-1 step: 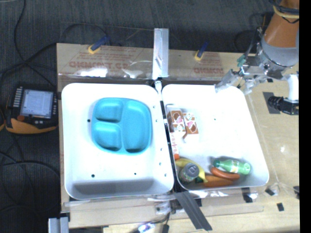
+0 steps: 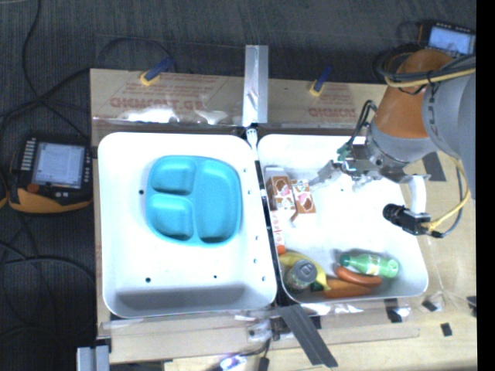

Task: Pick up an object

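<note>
The two-finger gripper [image 2: 340, 166] is seen poised over the upper part of the right-hand shallow white bin [image 2: 418, 284], carried by the grey arm with its orange band [image 2: 402, 114] reaching in from the right; whether it is spread or pressed together cannot be told from this slanted view, and nothing is seen held in it. Just beside it, down and to the left, a small flat carton printed in brown, white and pink [image 2: 291, 195] lies on the bin floor near the dividing wall. Farther off, along the bin's lower edge, a green plastic bottle with a pale label [image 2: 370, 265] is found lying on its side against an orange carrot-shaped piece [image 2: 352, 286], with a round yellow-green item [image 2: 302, 273] nearby. The carton is judged the nearest candidate: light, fairly stiff but crushable, best taken across its narrow sides. The bottle is judged smooth and liable to roll. In the left bin [image 2: 116, 284] a blue sectioned plastic tray [image 2: 193, 199] rests.
</note>
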{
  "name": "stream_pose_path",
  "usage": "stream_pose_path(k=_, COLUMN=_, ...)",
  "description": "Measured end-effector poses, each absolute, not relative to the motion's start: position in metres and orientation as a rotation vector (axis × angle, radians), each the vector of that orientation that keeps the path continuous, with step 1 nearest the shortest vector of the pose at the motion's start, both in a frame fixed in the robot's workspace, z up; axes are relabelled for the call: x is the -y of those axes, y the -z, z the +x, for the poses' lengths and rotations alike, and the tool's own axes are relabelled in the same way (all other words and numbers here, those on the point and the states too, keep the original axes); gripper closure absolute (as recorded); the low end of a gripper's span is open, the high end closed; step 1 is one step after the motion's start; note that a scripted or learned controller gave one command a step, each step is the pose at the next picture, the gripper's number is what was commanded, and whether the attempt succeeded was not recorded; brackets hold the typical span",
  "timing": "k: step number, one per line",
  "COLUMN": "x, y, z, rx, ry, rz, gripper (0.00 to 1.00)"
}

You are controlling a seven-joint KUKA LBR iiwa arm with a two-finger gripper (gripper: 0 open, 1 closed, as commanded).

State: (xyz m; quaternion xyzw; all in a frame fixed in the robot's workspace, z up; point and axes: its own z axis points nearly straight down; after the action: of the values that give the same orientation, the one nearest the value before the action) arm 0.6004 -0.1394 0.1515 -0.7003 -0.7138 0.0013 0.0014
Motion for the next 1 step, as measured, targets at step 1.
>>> stream_pose_path(k=1, x=0.1307, y=-0.1507, z=0.6304, rx=2.192, ry=-0.002, rz=-2.248, gripper=0.00)
